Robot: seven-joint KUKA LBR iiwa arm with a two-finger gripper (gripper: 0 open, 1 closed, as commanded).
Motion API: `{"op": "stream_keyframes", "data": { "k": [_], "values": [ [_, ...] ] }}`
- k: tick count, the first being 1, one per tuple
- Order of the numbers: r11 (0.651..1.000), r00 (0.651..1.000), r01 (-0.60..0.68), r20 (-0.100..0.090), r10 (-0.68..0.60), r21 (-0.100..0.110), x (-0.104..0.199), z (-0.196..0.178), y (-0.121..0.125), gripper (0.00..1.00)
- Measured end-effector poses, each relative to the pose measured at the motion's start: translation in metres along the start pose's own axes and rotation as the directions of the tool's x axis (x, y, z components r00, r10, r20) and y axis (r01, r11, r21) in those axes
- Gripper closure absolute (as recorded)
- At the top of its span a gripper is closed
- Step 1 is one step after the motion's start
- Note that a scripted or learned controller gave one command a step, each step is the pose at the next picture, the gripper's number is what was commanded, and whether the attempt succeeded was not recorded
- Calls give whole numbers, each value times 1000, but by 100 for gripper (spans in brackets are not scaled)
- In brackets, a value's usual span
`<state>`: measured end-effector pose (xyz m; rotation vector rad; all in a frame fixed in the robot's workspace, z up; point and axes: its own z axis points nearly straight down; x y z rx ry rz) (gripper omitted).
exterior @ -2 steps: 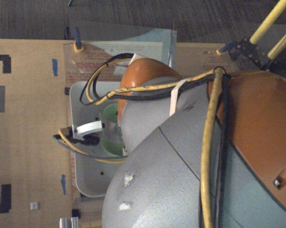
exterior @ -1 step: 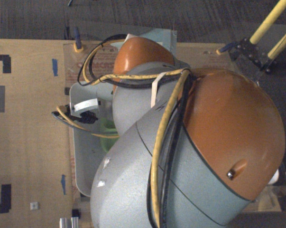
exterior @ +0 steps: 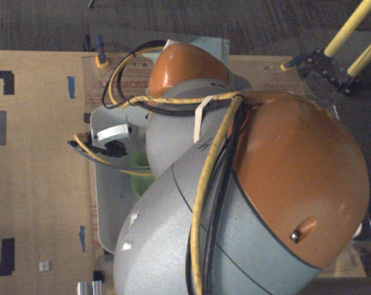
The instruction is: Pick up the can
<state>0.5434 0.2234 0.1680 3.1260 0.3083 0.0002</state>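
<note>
Hiding bin (exterior: 108,183): bulky arm (exterior: 247,183).

No legible text, labels or numbers anywhere on bench or arm.

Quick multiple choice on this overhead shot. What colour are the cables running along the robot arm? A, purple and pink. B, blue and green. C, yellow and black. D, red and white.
C: a yellow cable and a black cable run side by side down the grey arm, between its orange caps.
</note>
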Motion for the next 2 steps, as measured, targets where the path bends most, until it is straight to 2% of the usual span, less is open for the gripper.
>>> {"op": "stream_keyframes", "data": {
  "k": [1,2],
  "values": [
    [997,997,80,-1,-80,-1,-22,-165,-5,100],
    [991,991,137,-9,-137,-2,-33,53,1,100]
  ]
}}
